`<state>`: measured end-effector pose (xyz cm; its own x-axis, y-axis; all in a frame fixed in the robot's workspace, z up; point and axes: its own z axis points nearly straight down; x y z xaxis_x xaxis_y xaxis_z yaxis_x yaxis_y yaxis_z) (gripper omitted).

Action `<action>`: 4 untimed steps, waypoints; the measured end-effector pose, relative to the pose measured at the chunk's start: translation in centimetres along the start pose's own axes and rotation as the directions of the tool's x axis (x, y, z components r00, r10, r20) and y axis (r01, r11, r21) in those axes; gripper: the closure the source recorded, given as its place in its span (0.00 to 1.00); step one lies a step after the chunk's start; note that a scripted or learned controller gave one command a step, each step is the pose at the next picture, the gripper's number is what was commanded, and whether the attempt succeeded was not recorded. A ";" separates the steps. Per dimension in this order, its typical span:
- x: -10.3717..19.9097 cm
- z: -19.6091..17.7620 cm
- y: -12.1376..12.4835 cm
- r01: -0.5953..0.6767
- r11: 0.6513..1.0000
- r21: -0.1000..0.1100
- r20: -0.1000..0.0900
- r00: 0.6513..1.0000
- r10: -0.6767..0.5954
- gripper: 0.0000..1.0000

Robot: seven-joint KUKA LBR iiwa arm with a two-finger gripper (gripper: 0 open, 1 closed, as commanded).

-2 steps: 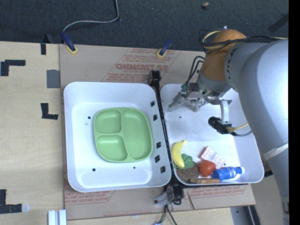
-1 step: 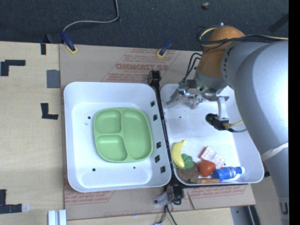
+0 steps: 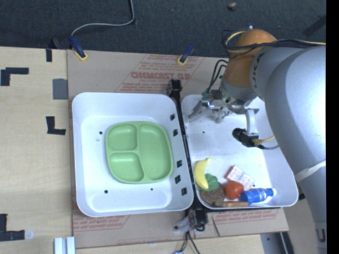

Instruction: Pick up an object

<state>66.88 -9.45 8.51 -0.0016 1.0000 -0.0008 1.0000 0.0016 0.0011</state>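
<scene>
Reaching in from the right, the grey arm with its orange band (image 3: pixel 244 57) hangs over the far end of the right shallow white bin (image 3: pixel 275 168). Its hand (image 3: pixel 214 110) sits low above the bin's bare floor near the far left corner, beside the divider between the two bins. Whether the hand is wide or narrow I cannot tell, since the metal parts blur together from this angle; nothing shows between them.

All the loose objects lie well apart from the hand, huddled at the near end of the same bin. A yellow plastic banana (image 3: pixel 201 173) lies closest to the divider, touching a green rounded lump (image 3: pixel 212 182). Beside these sit a red tomato-like ball (image 3: pixel 233 189), a small red-and-white packet (image 3: pixel 236 174), a blue plastic bottle with a white cap (image 3: pixel 256 195), and a dark brown piece (image 3: pixel 214 196) against the near wall.

A light green divided plate with three compartments (image 3: pixel 139 152) lies in the left white bin (image 3: pixel 87 142). Both bins rest on a cardboard sheet (image 3: pixel 132 75) on the table (image 3: pixel 32 157).
</scene>
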 end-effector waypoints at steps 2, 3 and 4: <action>0.1 0.0 0.0 -0.001 1.000 0.000 0.000 1.000 0.001 0.00; -0.6 -0.1 -0.7 0.000 1.000 -0.001 0.001 1.000 0.000 0.00; -0.2 0.0 0.0 -0.001 1.000 0.000 0.000 1.000 0.001 0.00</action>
<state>66.87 -9.64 8.54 -0.0008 1.0000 -0.0007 1.0000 0.0008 0.0014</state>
